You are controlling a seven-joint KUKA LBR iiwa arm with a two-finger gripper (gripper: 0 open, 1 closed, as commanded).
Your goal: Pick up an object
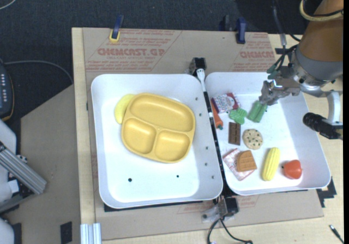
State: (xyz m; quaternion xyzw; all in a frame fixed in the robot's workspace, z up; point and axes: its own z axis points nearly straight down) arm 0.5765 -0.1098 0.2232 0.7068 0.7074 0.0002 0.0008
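Note:
My gripper (266, 100) hangs over the back of the right bin (311, 144). A dark green oblong piece (257, 112) slants down and to the left from the fingertips, its upper end pinched between them. Below it in the bin lie a lighter green piece (237, 116), a brown bar (234, 134), a round cookie (252, 138), a yellow corn cob (270, 164), a red tomato (293, 169), a toast slice on a wrapper (244, 161), a red and white packet (224, 101) and a small orange stick (217, 119).
The left bin (109, 172) holds a yellow divided plate (158, 127) with a yellow item (122, 108) tucked behind its left edge. The arm's body (322, 46) looms over the right bin's far right corner. A black fitting (319, 123) juts in at the right rim.

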